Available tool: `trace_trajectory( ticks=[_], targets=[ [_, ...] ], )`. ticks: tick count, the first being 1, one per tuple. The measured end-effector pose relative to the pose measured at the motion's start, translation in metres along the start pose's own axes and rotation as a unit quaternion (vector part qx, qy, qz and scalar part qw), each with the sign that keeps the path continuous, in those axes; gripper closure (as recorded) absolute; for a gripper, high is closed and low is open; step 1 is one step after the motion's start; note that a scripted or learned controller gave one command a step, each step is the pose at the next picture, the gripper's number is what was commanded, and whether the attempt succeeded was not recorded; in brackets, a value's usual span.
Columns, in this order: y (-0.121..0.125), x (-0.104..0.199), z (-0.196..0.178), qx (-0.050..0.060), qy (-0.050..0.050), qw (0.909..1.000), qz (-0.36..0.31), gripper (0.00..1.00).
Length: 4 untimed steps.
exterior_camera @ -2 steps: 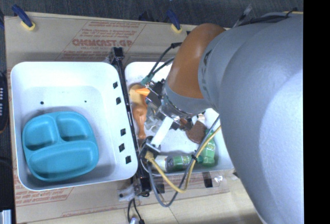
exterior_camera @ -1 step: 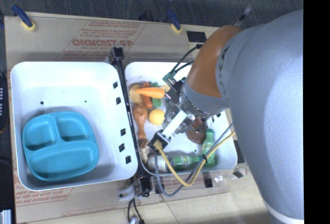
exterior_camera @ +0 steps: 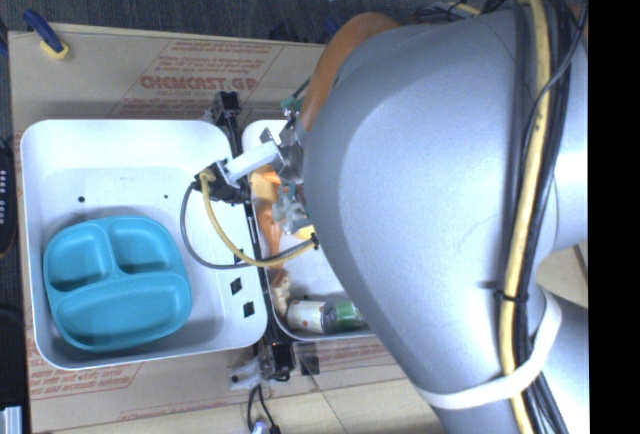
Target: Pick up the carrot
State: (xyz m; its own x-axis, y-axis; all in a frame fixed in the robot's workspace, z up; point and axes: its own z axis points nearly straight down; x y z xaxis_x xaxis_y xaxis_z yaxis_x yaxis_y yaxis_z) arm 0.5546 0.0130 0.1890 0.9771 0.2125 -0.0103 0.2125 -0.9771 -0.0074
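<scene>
- Looming closest to the lens, the grey arm (exterior_camera: 440,192) covers most of the right half, a smooth rounded metal shell with an orange band (exterior_camera: 340,52) showing at its upper left and yellow and black cables (exterior_camera: 530,142) running down its right side.
- Gripper (exterior_camera: 272,184): it sits at the arm's left end, over the divide between the two bins, with white and black parts and a thin looping hose (exterior_camera: 205,237) hanging off it to the left. Whether the pincer is apart or together I cannot tell; the arm and wrist hide it.
- Left bin (exterior_camera: 120,147): a shallow white plastic tub with rounded corners. It holds a turquoise divided plate (exterior_camera: 115,277), glossy, with three compartments, lying toward the lower left of the bin.
- Right bin (exterior_camera: 285,322): mostly hidden by the arm; a strip of its left side and lower left corner is visible. A bottle-like item with a green label (exterior_camera: 325,314) lies on its side in that corner.
- Carrot (exterior_camera: 265,202): an orange, smooth-looking piece seen at the left side of the right bin, just beside the divide and directly under the gripper. Much of it is covered, so its full shape and whether it touches the gripper are unclear.
- Bench top (exterior_camera: 190,72): brown cardboard with red printed lettering lies under both bins.
</scene>
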Motion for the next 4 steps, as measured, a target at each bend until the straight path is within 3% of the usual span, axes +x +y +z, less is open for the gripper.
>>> trace_trajectory(
  ticks=[1,2,3,4],
  targets=[
    [0.017,-0.036,-0.037,0.001,0.0,0.9984,-0.057,1.0],
    [-0.027,-0.052,-0.171,-0.002,0.005,0.9995,-0.03,1.0],
    [-0.041,-0.074,-0.004,0.0,-0.003,0.991,-0.134,1.0],
    [-0.042,-0.072,-0.015,0.003,-0.004,0.9901,-0.14,1.0]
  ],
)
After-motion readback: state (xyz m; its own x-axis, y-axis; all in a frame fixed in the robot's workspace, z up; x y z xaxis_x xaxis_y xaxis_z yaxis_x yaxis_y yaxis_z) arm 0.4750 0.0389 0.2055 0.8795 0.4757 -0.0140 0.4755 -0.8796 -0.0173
